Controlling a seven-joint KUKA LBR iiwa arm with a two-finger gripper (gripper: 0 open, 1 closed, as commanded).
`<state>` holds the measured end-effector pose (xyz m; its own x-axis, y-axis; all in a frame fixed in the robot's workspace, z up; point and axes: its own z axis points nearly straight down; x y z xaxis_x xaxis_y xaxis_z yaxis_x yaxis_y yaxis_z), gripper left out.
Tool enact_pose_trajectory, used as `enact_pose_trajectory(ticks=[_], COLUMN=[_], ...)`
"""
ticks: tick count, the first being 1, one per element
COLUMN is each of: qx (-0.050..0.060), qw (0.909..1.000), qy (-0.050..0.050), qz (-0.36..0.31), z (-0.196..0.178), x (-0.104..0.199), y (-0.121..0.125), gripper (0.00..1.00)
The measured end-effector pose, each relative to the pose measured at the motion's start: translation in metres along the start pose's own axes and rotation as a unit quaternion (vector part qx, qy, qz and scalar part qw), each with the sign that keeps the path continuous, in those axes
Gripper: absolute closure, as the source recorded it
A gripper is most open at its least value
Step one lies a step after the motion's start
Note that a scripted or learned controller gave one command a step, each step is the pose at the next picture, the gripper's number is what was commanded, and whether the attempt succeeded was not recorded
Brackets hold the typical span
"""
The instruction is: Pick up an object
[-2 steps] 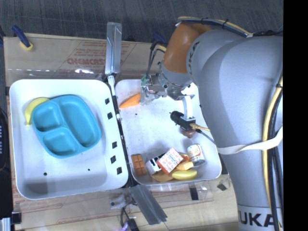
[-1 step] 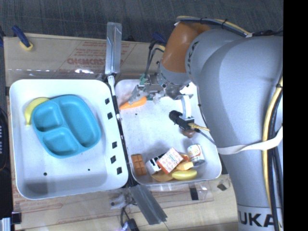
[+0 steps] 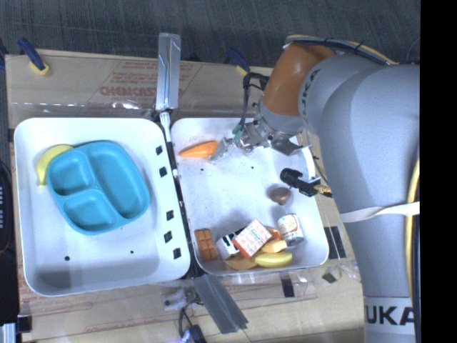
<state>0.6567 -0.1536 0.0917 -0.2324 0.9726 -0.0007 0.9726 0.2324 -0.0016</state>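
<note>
Over the counter [image 3: 86,77] we see the grey arm [image 3: 357,120] reach in from the right, its orange band [image 3: 289,77] hanging above the far edge of the right bin [image 3: 214,206]. Its jaws [image 3: 239,140] sit low at the bin's far side, and we cannot tell whether they are parted or closed, since the wrist hides most of them and what shows is blurred.

Just beside them, toward the left, lies the carrot [image 3: 198,149], the object we judge to be the likeliest target. Its long axis runs roughly left to right across the bin, thick end toward the jaws and tip toward the divider; whether anything touches it we cannot make out. We judge that the coming move turns on a short shift left and a grip across that axis.

Left of the divider, the left bin [image 3: 36,249] holds a blue divided plate [image 3: 100,184], with a yellow piece [image 3: 48,157], perhaps a banana, tucked under its far left edge.

Along the right bin's near wall we count a cluster: a brown waffle-like block [image 3: 206,244], a small red-and-white carton [image 3: 251,239], a yellow banana [image 3: 273,260], and a little can [image 3: 290,229], pressed close together. A small brown lump [image 3: 280,194] lies apart, nearer the right wall, beside a dark fitting [image 3: 300,181] on the arm.
</note>
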Motion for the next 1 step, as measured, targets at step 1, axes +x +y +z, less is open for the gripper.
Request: enact_pose_trajectory(ticks=[1], qx=[0.000], qw=[0.9991], qy=[0.001], qz=[-0.043], z=[-0.0128], x=[0.0433], y=[0.0105], gripper=[0.00])
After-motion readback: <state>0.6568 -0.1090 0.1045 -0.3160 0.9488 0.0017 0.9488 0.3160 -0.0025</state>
